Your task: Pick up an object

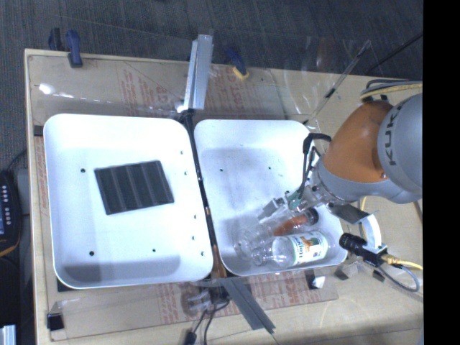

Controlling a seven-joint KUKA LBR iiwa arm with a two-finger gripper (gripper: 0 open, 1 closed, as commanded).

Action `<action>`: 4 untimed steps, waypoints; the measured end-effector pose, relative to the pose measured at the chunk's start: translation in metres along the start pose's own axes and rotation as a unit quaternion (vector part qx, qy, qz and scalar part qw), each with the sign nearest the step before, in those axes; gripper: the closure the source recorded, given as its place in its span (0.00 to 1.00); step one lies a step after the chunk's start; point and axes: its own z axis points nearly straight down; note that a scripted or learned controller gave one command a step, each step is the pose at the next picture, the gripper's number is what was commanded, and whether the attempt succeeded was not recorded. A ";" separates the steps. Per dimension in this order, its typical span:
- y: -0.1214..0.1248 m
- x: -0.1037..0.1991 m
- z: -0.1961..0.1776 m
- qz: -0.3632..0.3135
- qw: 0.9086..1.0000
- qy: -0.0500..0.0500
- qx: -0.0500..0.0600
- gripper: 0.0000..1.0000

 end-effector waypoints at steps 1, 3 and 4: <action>0.019 -0.006 -0.037 -0.021 1.000 0.000 0.001 0.00; 0.120 -0.022 0.010 -0.012 1.000 -0.013 -0.020 0.00; 0.146 -0.041 0.030 -0.108 0.994 -0.002 0.001 0.00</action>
